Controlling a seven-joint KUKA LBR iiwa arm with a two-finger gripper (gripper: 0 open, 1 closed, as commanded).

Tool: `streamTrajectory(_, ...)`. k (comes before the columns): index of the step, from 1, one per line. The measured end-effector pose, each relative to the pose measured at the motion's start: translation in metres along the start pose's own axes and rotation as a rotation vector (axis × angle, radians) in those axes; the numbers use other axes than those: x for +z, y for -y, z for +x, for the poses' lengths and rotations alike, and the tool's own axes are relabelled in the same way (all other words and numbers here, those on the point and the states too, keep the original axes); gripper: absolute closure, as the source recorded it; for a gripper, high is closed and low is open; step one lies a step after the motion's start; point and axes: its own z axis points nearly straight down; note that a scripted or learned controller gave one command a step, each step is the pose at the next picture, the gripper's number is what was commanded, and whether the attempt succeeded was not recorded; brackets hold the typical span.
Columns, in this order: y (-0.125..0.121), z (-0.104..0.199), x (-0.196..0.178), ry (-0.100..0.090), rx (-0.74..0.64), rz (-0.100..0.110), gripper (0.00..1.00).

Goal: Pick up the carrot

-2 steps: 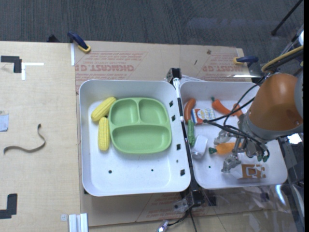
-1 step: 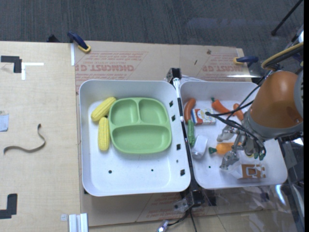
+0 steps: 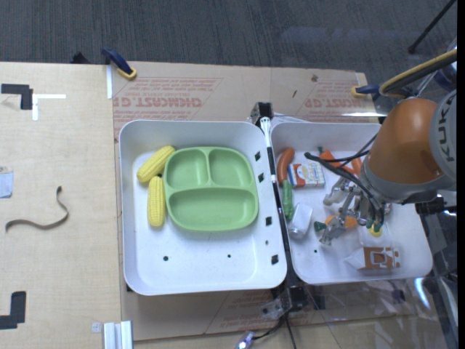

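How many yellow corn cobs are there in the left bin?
2. One corn cob lies tilted at the upper left corner of the green plate; the second corn cob lies upright along its left edge. The plate could hide more.

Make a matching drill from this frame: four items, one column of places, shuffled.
Items:
1 green divided plate
2 corn cobs
3 small milk carton
4 gripper

Places:
A left bin, along the plate's left side
B right bin, middle
C left bin, centre
D right bin, upper left

Pairs: 1-C, 2-A, 3-D, 4-B
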Motion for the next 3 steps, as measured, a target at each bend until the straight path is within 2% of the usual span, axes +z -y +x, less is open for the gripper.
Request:
streamTrajectory(1, 0.0, -0.001, -0.009, 0.003, -0.003, 0.001, 1.0)
streamTrajectory(2, 0.083, 0.02, -0.003, 0.014, -0.23, -0.002, 1.0)
streamTrajectory(3, 0.082, -0.033, -0.001, 0.003, -0.621, -0.004, 1.0)
